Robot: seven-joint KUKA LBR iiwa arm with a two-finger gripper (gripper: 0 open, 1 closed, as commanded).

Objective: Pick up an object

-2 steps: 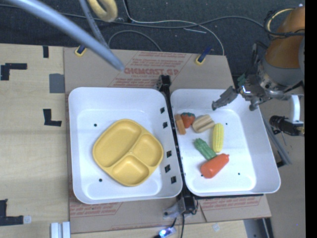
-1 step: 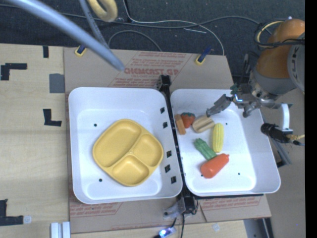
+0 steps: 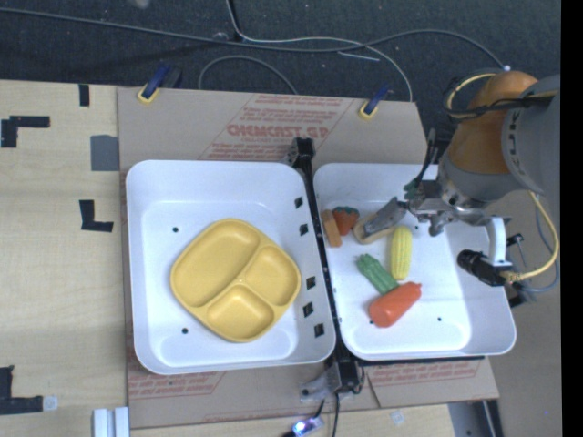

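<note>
Your pincer (image 3: 387, 218) sits low in the right bin (image 3: 483, 335), reaching toward the brown toy (image 3: 368, 234) at its tip. Honestly can't tell if it's spread or closed. The corn cob (image 3: 400, 251) stands nearly upright just below-right of it.

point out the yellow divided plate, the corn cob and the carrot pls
yellow divided plate (image 3: 235, 279), camera view, central ridge where the compartments meet.
corn cob (image 3: 401, 251), camera view, middle of the cob.
carrot (image 3: 394, 304), camera view, orange body.
</note>
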